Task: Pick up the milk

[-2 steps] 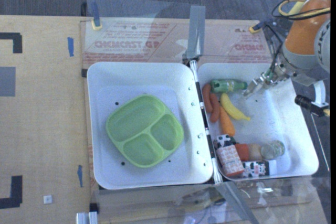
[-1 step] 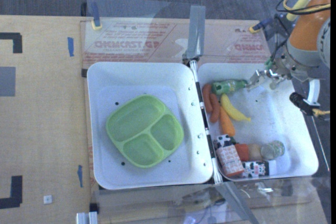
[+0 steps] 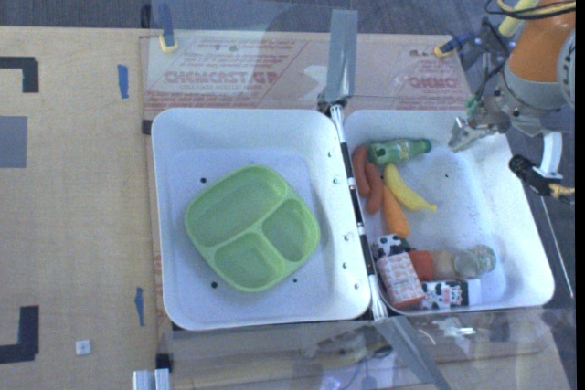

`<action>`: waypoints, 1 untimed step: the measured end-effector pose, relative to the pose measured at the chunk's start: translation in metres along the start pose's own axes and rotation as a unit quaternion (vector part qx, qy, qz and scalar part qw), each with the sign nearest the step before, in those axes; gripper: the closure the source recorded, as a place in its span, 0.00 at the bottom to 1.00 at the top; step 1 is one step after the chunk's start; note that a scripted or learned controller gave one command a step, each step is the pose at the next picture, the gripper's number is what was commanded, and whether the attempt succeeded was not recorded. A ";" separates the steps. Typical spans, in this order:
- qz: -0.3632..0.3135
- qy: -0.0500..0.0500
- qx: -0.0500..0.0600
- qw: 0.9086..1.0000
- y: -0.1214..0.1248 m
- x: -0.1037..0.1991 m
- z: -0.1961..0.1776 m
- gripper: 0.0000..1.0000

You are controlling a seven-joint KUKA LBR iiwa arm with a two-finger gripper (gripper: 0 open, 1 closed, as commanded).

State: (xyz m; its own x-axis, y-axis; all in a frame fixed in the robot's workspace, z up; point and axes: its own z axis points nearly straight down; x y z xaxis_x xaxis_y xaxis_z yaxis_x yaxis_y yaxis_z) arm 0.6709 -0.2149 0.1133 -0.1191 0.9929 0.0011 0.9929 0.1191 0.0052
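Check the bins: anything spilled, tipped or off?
Nothing spilled or broken. The green bottle lies on its side at the back of the right bin. The cow-print milk cartons lie flat among items crowded at that bin's front edge. The green divided plate sits askew in the left bin.

Lime-green tray (image 3: 251, 228), yellow banana (image 3: 408, 192), orange carrots (image 3: 394, 213), and a black-and-white, probably cow-patterned, milk carton (image 3: 445, 293).

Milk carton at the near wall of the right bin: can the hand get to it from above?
Probably yes: the milk carton lies exposed on top, though a red box crowds it and the bin wall is close.
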 end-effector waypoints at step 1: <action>0.000 0.002 0.001 1.000 0.000 0.002 0.000 0.00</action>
State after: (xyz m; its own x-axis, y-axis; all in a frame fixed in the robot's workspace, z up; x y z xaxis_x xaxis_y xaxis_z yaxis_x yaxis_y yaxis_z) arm 0.6709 -0.2130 0.1129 -0.1200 0.9928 0.0058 0.9928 0.1199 0.0031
